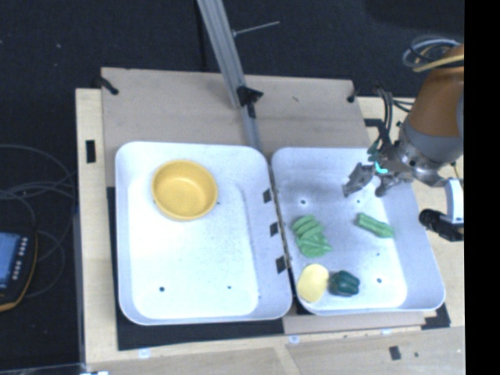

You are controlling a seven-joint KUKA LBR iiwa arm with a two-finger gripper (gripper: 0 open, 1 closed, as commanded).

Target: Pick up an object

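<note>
The right bin (406,287) holds a ridged light green piece (310,236), a small green pod-shaped piece (375,226), a pale yellow lemon-like piece (312,282) and a dark green pepper-like piece (344,283). My gripper (369,181) hangs over the upper right part of that bin, above and slightly left of the green pod. Its two fingers are spread apart with nothing between them. A yellow bowl (184,190) sits in the upper left of the left bin (195,295).
A grey metal post (226,53) slants down from the top to the gap between the bins. The arm's orange band (437,100) and cables fill the right side. A handheld device (12,268) lies at the far left, off the bench.
</note>
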